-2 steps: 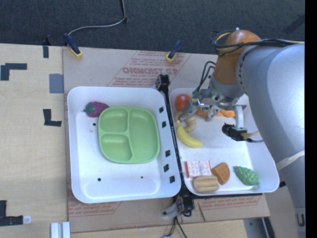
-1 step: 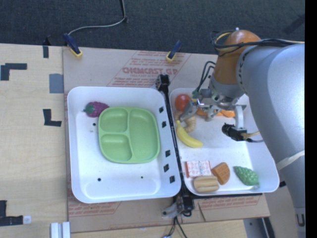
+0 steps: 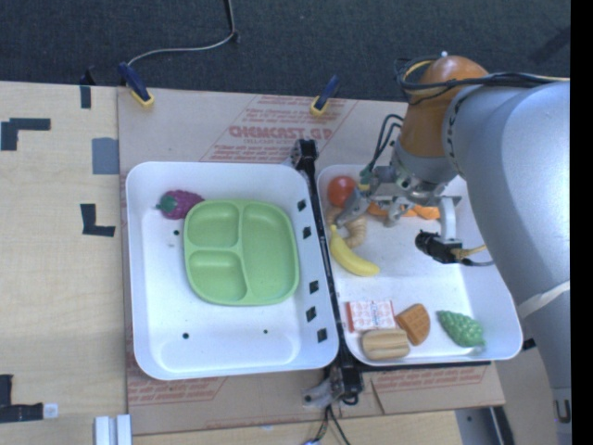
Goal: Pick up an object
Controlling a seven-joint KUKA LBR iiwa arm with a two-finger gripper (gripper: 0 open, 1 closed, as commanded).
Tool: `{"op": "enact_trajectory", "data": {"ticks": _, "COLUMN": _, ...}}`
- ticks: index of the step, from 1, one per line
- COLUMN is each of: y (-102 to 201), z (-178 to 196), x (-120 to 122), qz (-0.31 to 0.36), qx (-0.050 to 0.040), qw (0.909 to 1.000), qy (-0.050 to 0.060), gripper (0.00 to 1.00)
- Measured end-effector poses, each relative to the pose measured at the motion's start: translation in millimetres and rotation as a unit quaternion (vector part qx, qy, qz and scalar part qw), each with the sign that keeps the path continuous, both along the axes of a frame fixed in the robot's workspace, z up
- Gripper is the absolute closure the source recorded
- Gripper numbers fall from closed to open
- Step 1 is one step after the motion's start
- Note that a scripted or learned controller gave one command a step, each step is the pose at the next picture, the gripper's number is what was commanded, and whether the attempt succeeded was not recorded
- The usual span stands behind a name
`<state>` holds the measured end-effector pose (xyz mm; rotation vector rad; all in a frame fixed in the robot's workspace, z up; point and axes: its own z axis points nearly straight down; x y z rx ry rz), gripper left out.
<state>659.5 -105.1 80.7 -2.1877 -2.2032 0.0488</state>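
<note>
**Pincer low over the right bin's far corner, grasp not yet shown**

While the arm [image 3: 500,156] reaches in from three o'clock, the camera view puts the pincer [image 3: 375,202] down in the right bin [image 3: 491,341], near that bin's eleven o'clock corner. Its tip sits amid a small cluster: a red tomato [image 3: 341,189] just beside it at nine o'clock, an orange piece [image 3: 424,212] at three o'clock, and a yellow banana [image 3: 352,256] near it at six o'clock. A pale brownish item [image 3: 353,231] lies at the banana's upper end, right under the wrist hardware; what it is I cannot tell. Whether the pincer is spread or closed I cannot tell either, since the wrist body and cables hide the tip, and nothing is visibly held.

Well apart, along the right bin's six o'clock edge, lie a red-and-white packet [image 3: 371,314], a bread roll [image 3: 385,344], an orange wedge [image 3: 414,324] and a green leafy toy [image 3: 460,328]. The left bin [image 3: 148,276] holds a green divided plate [image 3: 241,251], with a purple grape bunch [image 3: 180,202] touching its ten o'clock rim.

My judgement: this is the approach or grasp step, with the tomato or the pale item as the likely target. The next move calls for closing squarely on one piece, without nudging its crowded neighbours, then a straight lift clear of the bin wall.
</note>
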Motion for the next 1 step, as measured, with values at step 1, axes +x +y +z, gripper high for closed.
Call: {"op": "enact_trajectory", "data": {"ticks": 1, "y": -1.3, "z": -0.1, "x": 0.2, "qz": 0.0, "qx": 0.0013, "qw": 1.0, "qy": 0.0, "gripper": 0.0}}
